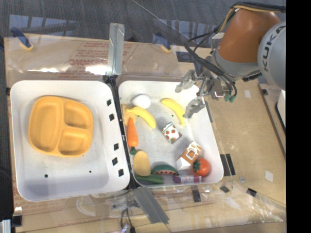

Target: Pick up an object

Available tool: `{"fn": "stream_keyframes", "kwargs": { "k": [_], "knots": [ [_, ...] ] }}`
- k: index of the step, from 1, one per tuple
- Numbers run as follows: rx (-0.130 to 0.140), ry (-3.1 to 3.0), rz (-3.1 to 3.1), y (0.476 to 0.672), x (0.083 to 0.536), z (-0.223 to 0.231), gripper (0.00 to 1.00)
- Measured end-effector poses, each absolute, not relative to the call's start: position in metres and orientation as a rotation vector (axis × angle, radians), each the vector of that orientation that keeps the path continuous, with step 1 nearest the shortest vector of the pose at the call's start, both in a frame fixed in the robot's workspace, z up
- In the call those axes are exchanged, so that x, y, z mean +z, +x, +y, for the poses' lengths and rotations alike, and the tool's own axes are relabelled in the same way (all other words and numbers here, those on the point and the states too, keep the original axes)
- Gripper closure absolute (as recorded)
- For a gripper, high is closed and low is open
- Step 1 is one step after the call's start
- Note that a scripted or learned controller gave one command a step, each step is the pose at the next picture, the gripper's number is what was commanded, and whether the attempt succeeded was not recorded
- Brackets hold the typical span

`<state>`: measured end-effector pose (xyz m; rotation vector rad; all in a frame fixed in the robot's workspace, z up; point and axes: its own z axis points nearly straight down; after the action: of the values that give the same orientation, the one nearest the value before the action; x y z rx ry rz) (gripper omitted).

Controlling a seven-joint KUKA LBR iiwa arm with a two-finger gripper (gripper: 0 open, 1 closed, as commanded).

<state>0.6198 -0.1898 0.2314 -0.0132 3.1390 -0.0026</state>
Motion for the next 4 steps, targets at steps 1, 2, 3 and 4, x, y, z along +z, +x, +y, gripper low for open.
{"fn": "stream_keyframes", "kwargs": {
  "k": [1,2,3,4],
  "knots": [
    [0.004,-0.093,3.148,0.65,0.1,-0.206,0.0],
    [-0.002,-0.273,3.125,0.593,0.093,-0.199,0.0],
    [0.001,-0.125,3.139,0.501,0.092,-0.158,0.0],
    [-0.007,-0.079,3.135,0.522,0.093,-0.095,0.0]
  ]
}}
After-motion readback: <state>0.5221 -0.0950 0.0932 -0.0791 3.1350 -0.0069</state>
